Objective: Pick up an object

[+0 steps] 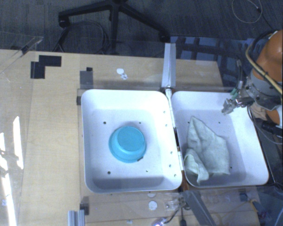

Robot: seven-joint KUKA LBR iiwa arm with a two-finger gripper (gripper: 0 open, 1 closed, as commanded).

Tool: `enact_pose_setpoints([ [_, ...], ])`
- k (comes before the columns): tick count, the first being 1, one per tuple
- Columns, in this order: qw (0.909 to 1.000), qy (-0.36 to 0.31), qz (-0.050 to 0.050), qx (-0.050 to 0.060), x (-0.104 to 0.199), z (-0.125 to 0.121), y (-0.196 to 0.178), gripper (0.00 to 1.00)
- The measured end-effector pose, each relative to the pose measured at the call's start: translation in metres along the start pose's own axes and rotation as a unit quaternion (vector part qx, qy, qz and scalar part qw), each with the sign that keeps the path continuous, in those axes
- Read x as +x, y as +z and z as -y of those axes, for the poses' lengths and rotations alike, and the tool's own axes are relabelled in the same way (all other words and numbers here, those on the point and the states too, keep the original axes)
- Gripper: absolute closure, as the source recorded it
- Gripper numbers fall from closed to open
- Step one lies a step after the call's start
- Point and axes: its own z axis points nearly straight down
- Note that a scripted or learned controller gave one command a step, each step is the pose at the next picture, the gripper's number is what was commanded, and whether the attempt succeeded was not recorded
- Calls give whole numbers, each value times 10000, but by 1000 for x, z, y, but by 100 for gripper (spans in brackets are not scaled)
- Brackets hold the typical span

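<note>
Currently the arm point(265, 75) reaches in from the right, its orange band showing above the grey wrist. Its claw point(231, 104) hangs over the far right corner of the right bin point(208, 99), pointing leftward. Whether the claw is spread or pressed together cannot be told at this size, and nothing can be seen between its tips.

Two shallow white bins sit side by side on the wooden worktop point(48, 145), touching along their shared edge. In the right bin a pale crumpled cloth point(207, 152) lies against the left wall, running from the middle of the bin toward its near left corner, where it bunches into a fold. The cloth is well apart from the claw.

In the left bin point(97, 106) a blue bowl point(128, 144) rests upside down, a little near of centre, clear of all four walls.

Beyond the far edge of the worktop, the black legs of a stand point(116, 13) spread over the dark floor.
</note>
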Motion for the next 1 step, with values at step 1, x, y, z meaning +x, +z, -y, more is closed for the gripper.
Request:
enact_pose_setpoints([
  [1,9931,-1170,8,-7,-42,-25,-17,100],
])
